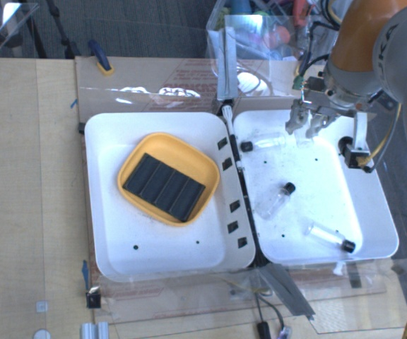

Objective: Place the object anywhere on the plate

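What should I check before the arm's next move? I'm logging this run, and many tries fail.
1. Square yellow plate in the left white bin, upright and reachable: ok.
2. Room on the plate: not ok; a ribbed black slab covers most of it.
3. Objects to pick: ok; three clear plastic vials with black caps lie apart in the right white bin.
4. Two-finger gripper over the right bin's far edge: ok.
5. Something held between its fingers: cannot tell.
6. Gripper lined up over a vial: not ok; the nearest lies to its left.
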You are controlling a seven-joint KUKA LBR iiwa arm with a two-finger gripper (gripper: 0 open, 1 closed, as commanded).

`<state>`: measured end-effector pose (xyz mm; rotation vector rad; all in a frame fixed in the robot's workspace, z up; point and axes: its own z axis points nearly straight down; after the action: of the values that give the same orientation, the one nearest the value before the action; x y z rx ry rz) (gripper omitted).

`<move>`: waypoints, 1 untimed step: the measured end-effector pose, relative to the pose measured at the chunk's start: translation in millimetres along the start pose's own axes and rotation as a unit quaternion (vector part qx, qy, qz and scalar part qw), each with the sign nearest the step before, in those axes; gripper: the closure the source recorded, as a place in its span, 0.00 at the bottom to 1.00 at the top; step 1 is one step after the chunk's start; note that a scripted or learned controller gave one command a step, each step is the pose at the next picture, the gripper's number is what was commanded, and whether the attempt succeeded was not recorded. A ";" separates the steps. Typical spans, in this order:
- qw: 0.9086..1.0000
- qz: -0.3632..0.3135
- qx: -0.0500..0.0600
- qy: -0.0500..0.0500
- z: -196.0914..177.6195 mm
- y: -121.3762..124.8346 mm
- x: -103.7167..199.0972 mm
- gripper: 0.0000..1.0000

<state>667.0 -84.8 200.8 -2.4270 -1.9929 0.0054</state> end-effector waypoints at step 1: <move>0.993 -0.122 0.000 0.001 16.5 -4.9 22.5 1.00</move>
<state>666.5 -61.9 184.3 -2.1648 -2.2723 0.0024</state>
